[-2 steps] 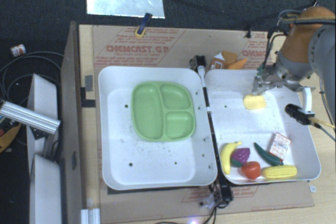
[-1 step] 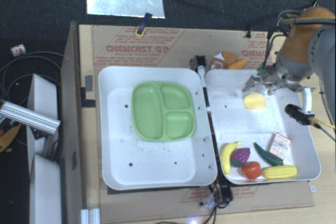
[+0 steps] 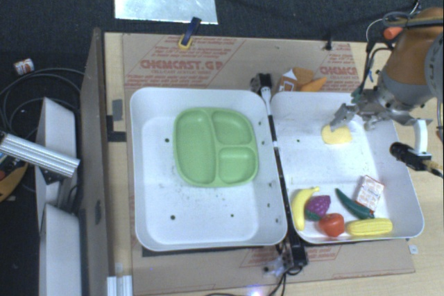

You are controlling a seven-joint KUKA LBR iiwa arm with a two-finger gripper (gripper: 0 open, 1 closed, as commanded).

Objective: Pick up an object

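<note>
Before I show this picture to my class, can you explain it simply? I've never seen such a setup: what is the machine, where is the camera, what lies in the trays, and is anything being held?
The camera is fixed above a bench, looking down at a slant. The machine is a robot arm, grey with an orange band, reaching in from the picture's right. At its end is a gripper, two fingers for pinching things.

On the bench sit two shallow white bins. The left bin holds a green divided plate. The right bin holds toy food: a pale yellow piece directly under the gripper, and along the near edge a banana, a purple piece, a tomato, a green pepper, a corn cob and a small carton.

I see nothing held; whether the gripper touches the yellow piece is unclear.
</note>
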